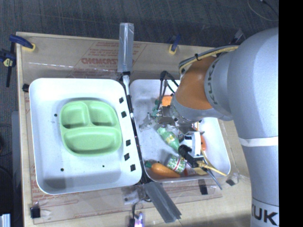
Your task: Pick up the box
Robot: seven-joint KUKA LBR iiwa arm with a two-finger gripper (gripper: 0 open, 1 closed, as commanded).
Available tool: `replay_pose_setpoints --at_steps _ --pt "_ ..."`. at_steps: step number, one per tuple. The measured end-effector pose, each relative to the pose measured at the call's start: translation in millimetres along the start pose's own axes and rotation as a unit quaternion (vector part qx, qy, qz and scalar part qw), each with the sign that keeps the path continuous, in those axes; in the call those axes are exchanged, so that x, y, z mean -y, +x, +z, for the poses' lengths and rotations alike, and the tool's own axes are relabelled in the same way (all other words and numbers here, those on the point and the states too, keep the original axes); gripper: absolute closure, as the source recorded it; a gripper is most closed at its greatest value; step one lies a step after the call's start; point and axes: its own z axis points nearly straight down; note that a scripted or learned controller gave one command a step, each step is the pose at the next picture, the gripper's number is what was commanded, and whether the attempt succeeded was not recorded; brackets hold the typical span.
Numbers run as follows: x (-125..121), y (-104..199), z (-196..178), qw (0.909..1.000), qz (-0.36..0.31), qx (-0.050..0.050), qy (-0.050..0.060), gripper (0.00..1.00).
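A: Where was the box (194, 142)?

B: In the right bin (219, 161), a small white thing peeking out just below the wrist, toward that bin's right half. Mostly hidden, so I could not read its shape well.

A: And the gripper (166, 118)?

B: Down among the clutter in the same bin, left of the box. The arm (246, 103) covered too much of it; whether the claw was apart or together, I could not tell, and nothing showed between its tips.

A: What lay around it?

B: A green bottle (168, 137) just beneath the gripper, a carrot (161, 170) along the near wall, a small green-labelled can (176, 163) touching it, something orange by the far side.

A: And the left bin (42, 174)?

B: It held a green divided tray (90, 127), lying flat, well apart from the arm.
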Motion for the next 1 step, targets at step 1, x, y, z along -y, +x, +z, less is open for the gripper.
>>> replay_pose_setpoints --at_steps 1 --pt "-77.7 -16.0 0.6 0.9999 -0.01 -0.003 0.01 0.0"
